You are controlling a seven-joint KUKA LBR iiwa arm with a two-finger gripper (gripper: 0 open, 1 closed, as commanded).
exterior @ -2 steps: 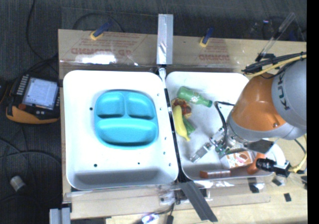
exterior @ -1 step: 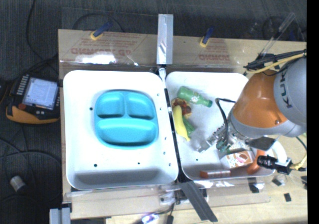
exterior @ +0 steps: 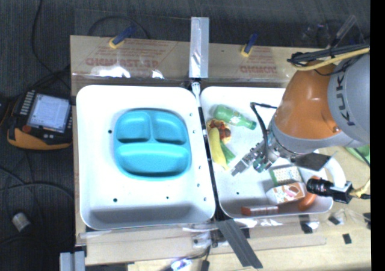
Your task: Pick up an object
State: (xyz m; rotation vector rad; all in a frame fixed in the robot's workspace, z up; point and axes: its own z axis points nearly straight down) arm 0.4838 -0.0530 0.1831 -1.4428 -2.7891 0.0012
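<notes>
1. Gripper down inside the right bin, hanging off the grey arm with the orange band reaching in from the right.
2. Fingers slightly apart, nothing between them as far as visible. Tips pointing toward lower left, over bare white bin floor.
3. Just beside the banana, not touching it by the looks of it.
4. Green bottle lying up near the back of the same bin, small brown thing next to the banana's top end.
5. Small carton and red marker near the front wall, an orange piece beside the carton.
6. Left bin with a blue divided tray upside-up in the middle.
</notes>
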